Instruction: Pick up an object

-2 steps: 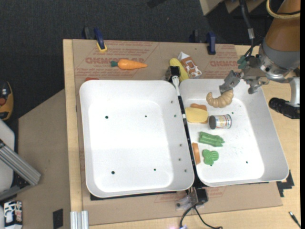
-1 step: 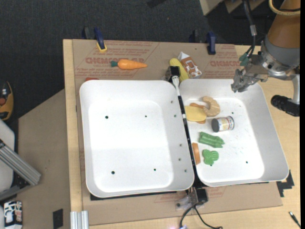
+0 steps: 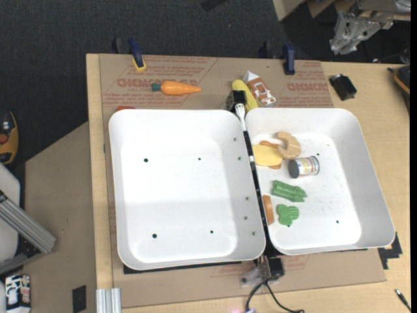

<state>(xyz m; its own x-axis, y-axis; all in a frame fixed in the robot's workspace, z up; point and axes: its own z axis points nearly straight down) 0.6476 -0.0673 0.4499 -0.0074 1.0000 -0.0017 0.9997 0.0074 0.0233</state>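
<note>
You have the objects grouped in the right bin (image 3: 365, 175) near its left wall: a small can (image 3: 304, 167), green toys (image 3: 287, 192). I cannot tell the tool's state.

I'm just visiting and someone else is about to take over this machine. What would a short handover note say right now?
Gripper: not over the bins at this moment.
Right bin: yellow piece, tan piece, small can, two green toys, orange piece at its left wall.
Outside the bins: toy carrot, corn cob.
Done: nothing lifted.
Left: pick up one object.
</note>
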